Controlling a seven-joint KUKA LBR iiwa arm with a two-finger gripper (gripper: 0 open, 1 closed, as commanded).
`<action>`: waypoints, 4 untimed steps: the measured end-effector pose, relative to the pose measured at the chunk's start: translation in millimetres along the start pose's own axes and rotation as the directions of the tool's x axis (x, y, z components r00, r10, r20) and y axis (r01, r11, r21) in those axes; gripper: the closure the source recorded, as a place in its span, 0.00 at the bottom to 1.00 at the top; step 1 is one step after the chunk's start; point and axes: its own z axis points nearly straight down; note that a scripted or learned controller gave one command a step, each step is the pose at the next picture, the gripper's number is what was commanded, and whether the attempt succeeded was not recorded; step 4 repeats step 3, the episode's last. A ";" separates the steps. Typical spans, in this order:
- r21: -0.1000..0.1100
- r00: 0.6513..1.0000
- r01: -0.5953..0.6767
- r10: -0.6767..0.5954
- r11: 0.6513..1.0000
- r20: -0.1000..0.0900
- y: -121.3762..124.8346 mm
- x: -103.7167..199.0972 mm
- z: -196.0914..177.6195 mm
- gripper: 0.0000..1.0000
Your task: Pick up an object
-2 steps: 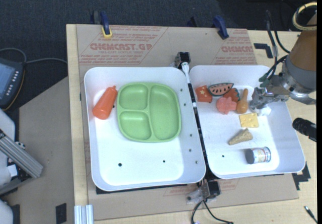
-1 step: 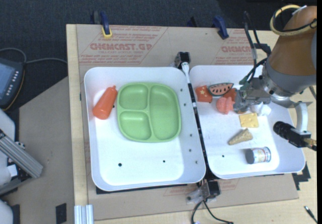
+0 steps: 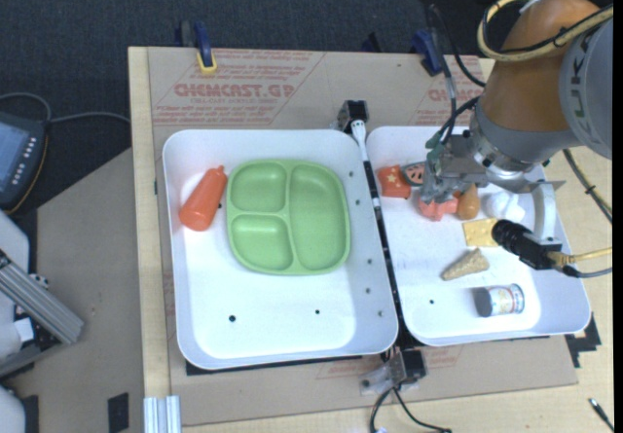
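Pincer (image 3: 440,190) lowered into the right bin (image 3: 545,324) over a cluster of small toy foods (image 3: 435,206); finger spacing cannot be told. Left bin (image 3: 195,314): green divided plate (image 3: 289,216), orange carrot (image 3: 202,199).

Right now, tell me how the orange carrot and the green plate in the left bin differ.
The orange carrot is small, narrow and rounded; the green plate is broad, flat and split into three compartments. The carrot lies tilted near the left bin's left wall; the plate sits in the middle. They lie apart. Both rest in that bin, away from the claw.
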 end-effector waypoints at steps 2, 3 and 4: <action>-0.002 1.000 -0.003 0.003 1.000 0.001 -5.9 -0.7 -17.5 1.00; 0.004 1.000 -0.005 0.005 1.000 0.000 -9.3 -12.6 -9.0 1.00; 0.004 1.000 -0.005 0.005 1.000 0.000 -9.3 -12.6 -9.0 1.00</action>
